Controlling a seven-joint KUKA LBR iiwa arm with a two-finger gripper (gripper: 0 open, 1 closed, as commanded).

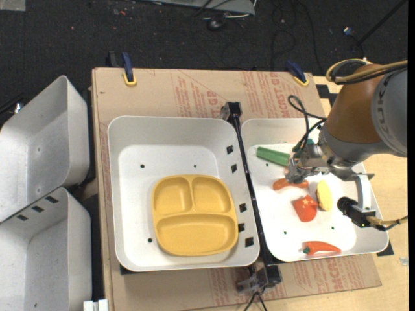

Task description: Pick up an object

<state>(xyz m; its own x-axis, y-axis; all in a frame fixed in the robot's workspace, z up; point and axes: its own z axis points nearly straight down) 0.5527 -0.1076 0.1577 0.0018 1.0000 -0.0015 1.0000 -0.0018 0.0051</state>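
The right bin (343, 235) holds several toy foods: a green piece (272, 154) at the back left, a small orange piece (289, 184), a red piece (305, 208), a yellow piece (323, 195) and an orange-red chili (321, 247) near the front. My gripper (297, 172) reaches in from the right and hangs low over the bin. Its tip sits right at the upper edge of the orange piece, between that and the green piece. The gripper body hides whether it touches either one.
The left bin (130, 141) holds a yellow divided plate (194, 214). A black divider (243, 173) runs between the two bins. The arm's orange band (353, 105) and a black cable (301, 109) hang over the right bin's back. Grey containers (39, 173) stand off the bench at the left.
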